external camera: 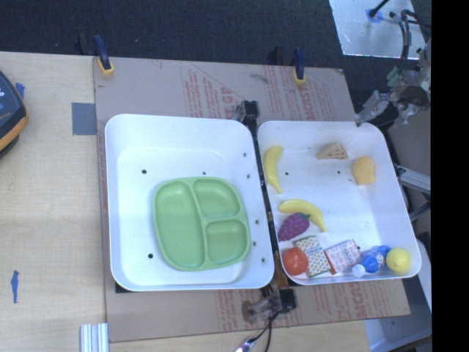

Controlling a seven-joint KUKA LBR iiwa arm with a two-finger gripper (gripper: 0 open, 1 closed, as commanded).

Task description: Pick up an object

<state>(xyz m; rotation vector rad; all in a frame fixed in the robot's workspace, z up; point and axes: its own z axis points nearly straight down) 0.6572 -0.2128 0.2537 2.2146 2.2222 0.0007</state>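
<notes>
The pincer [372, 107] waits past the right white plastic bin's [331, 130] far rim; its spread cannot be judged. Nearest target: tan wedge-shaped bread piece [332, 151], just inward. Descend vertically, centred.

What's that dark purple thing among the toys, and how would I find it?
Look in the right bin, the one with toy food. Near its left wall, just under the lower banana, lies a bunch of grapes. It is the only purple, knobbly piece, above the red tomato.

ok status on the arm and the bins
Gripper off right bin's far corner, nothing held. Bananas, grapes, tomato untouched. Green tray in left bin.
</notes>
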